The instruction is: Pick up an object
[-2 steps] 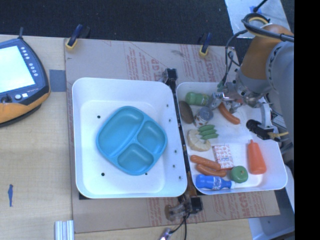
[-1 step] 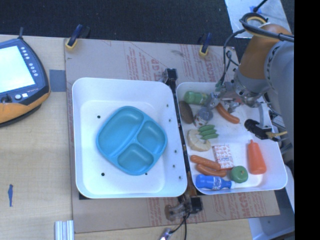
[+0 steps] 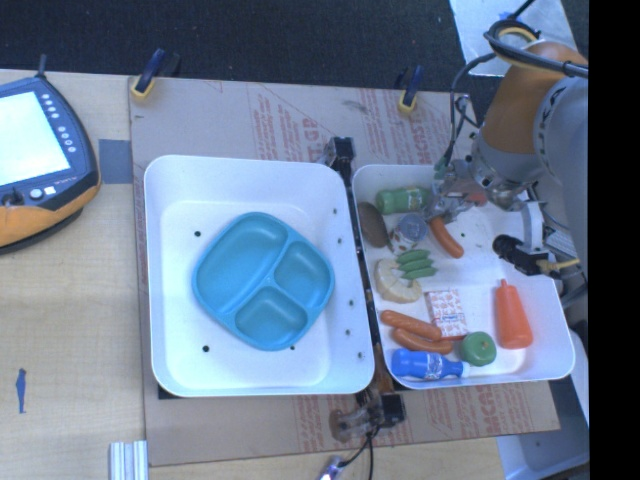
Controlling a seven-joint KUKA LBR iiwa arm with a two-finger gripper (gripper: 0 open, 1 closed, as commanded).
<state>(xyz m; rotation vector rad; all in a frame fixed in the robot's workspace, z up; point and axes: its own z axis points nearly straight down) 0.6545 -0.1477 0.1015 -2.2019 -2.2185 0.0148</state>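
Note:
The right bin (image 3: 545,368) holds several small items. At its far end lie a green can (image 3: 400,200), a brown oval piece (image 3: 374,225), a grey round thing (image 3: 408,232) and an orange carrot (image 3: 446,238). My gripper (image 3: 448,204) hangs low over that far end, just right of the green can and right above the carrot's upper tip. Nothing is visibly lifted. Nearer the front are green pea pods (image 3: 417,262), a pale bread slice (image 3: 397,281), a small packet (image 3: 446,311), two orange sausages (image 3: 412,331), a blue bottle (image 3: 425,366), a green apple (image 3: 479,348) and an orange bottle (image 3: 512,315).
The left bin (image 3: 165,268) holds a blue divided plate (image 3: 264,280). A tablet-like pendant (image 3: 35,158) lies on the bench at the far left. Clamps (image 3: 148,74) sit at the board's back edge. The arm comes in over the right bin's far right corner.

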